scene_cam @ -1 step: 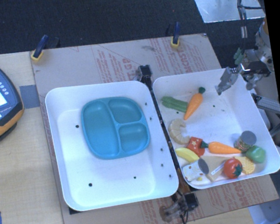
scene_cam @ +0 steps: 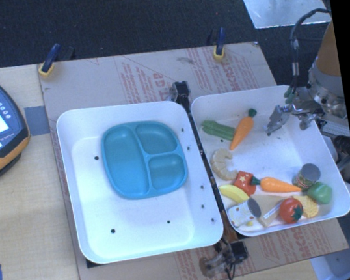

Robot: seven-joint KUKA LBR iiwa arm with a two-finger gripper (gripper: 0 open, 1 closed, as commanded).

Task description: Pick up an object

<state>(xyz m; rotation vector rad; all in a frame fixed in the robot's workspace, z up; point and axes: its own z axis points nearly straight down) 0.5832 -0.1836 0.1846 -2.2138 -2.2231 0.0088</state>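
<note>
Two white bins sit side by side on your table: the left bin (scene_cam: 77, 184) carries a blue divided plate (scene_cam: 144, 159), the right bin (scene_cam: 307, 141) (toy food piled along its near side) holds a carrot (scene_cam: 242, 129). Your gripper (scene_cam: 281, 117) hangs over that bin's far right, fingers released, grasping nothing.

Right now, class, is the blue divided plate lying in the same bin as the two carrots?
No. The blue divided plate lies in the left bin, while both carrots sit in the right bin.
</note>
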